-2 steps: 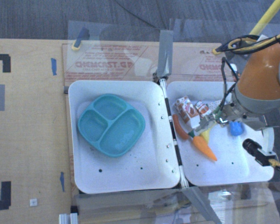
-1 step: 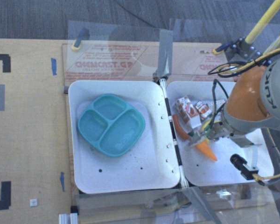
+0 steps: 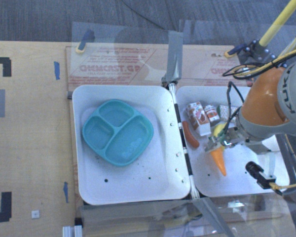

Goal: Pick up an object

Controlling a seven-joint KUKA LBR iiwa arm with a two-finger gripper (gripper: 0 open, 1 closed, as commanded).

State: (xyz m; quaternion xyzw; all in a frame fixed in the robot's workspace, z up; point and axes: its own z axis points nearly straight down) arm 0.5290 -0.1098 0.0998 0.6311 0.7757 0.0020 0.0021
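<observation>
Camera view from above takes in two shallow white bins with rounded corners, side by side on a pale wooden bench. The left bin [image 3: 89, 181] holds a teal plate [image 3: 118, 132], smooth and glossy, moulded into three compartments and lying flat near its middle. The right bin [image 3: 237, 184] holds a cluster of toy food: a boxy red-and-white carton [image 3: 198, 118], a small printed packet [image 3: 212, 113] just beside it, a rounded reddish sausage [image 3: 190, 135] along the left wall, and a yellow piece [image 3: 218, 130] partly hidden by the arm. The grey arm [image 3: 266, 107] with its orange band reaches in from the right, and the metallic gripper [image 3: 218, 144] sits right at the wide end of a tapered orange carrot [image 3: 219, 163] (matte, cone-shaped, tip pointing toward the near rim). Whether the gripper is spread or clamped on the carrot cannot be told.
</observation>
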